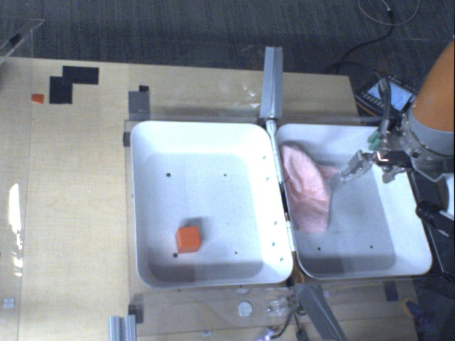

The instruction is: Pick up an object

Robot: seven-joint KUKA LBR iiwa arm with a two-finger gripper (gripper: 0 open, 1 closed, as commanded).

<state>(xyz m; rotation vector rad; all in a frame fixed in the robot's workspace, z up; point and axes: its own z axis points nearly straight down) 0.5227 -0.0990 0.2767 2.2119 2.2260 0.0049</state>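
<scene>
Pink crumpled cloth (307,197) lying in the right shallow white bin (384,261), bunched against its left wall, just beside the grey metal divider (273,84) between both bins. Small orange cube (188,239) resting in the left shallow white bin (156,148), toward its near left part, well apart from the divider. Grey two-finger gripper (353,168) reaching over the right bin, near the cloth's right edge; finger state cannot be told.

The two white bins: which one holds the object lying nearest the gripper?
The right bin: its pink cloth lies beside the gripper, while the orange block sits in the left bin.
</scene>
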